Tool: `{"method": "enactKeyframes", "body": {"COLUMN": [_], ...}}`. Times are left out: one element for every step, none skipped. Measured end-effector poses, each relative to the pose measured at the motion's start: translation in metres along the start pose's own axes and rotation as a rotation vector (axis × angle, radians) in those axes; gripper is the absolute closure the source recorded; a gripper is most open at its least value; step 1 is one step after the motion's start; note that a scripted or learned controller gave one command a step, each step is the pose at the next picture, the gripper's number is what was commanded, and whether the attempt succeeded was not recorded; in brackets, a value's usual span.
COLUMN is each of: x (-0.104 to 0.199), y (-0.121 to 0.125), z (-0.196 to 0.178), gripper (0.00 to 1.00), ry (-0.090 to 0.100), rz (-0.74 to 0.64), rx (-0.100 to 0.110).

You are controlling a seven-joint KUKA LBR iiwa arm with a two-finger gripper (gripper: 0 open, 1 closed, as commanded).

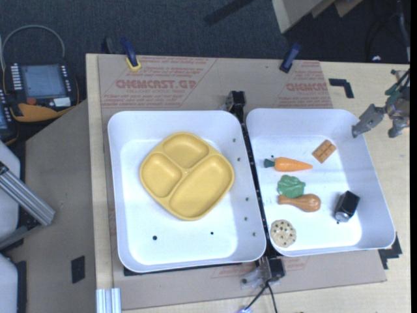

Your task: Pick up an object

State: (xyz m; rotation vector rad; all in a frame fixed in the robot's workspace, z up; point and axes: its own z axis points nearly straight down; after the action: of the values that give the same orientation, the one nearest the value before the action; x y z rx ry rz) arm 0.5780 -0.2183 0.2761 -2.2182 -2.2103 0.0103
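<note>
now end effector (378,119) over right bin (371,194) rim, well apart from carrot (292,165).

carrot (291,165): orange with a green top, lying flat, top pointing left, upper middle of the right bin
cracker (324,150): tan rectangle, tilted, just up-right of the carrot
green leafy piece (290,186): below the carrot, touching the drumstick
drumstick (301,203): brown, lying lengthwise, thick end right
cookie (283,233): round, speckled, near the front-left corner
black block (346,205): tilted, at the right side
</note>
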Motion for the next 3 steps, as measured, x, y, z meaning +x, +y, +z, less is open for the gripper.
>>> {"method": "enactKeyframes", "body": {"x": [0.001, 0.003, -0.003], "y": [0.002, 0.002, 0.002], "z": [-0.007, 0.057, 0.116], "gripper": [0.00, 0.00, 0.00], "ry": [-0.003, 0.000, -0.002], "rz": [-0.004, -0.003, -0.003], "rx": [-0.012, -0.005, -0.008]}}
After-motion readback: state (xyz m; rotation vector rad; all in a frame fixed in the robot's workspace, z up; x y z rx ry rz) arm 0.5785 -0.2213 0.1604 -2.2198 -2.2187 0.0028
